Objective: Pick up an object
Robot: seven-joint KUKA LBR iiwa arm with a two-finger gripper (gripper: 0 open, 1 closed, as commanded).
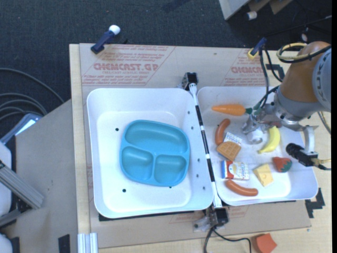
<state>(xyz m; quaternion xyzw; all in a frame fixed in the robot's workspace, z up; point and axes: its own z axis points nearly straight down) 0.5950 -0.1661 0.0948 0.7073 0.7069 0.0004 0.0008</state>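
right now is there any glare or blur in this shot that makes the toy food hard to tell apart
In the camera view the light is even and soft: no hard glare on the white bins, only faint shadows. The carrot, banana and blue tray read sharply. The gripper is a grey cluster, too indistinct to read its state.

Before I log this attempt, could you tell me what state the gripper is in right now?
Gripper: low in the right bin beside the banana; open or shut cannot be told.
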